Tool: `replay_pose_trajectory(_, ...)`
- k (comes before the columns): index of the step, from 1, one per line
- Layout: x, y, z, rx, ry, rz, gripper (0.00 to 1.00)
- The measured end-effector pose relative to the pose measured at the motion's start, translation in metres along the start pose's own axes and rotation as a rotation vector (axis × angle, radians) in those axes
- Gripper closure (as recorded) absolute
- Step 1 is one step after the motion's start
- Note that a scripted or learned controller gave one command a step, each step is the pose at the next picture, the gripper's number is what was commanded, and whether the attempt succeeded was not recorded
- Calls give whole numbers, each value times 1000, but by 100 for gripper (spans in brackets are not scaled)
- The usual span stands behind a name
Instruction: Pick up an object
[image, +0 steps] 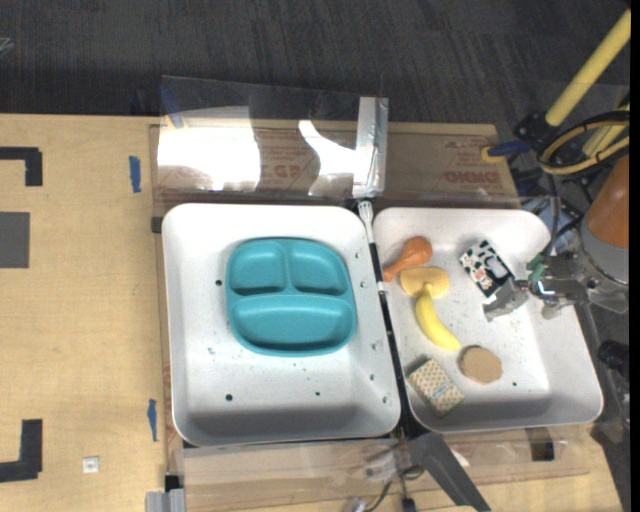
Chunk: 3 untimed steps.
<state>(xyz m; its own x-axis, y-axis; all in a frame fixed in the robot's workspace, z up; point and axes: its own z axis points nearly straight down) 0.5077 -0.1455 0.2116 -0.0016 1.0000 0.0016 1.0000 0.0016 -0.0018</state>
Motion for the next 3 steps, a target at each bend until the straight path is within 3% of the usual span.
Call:
replay_pose_trajectory(1, -20, -2, -35, -5, -3, 75, 0)
replay_pose_trajectory(2, 27, -28, 72, 4, 0, -70, 0)
replay_pose_trajectory(3, 45, 51, 124, -10, -4, -159, 0)
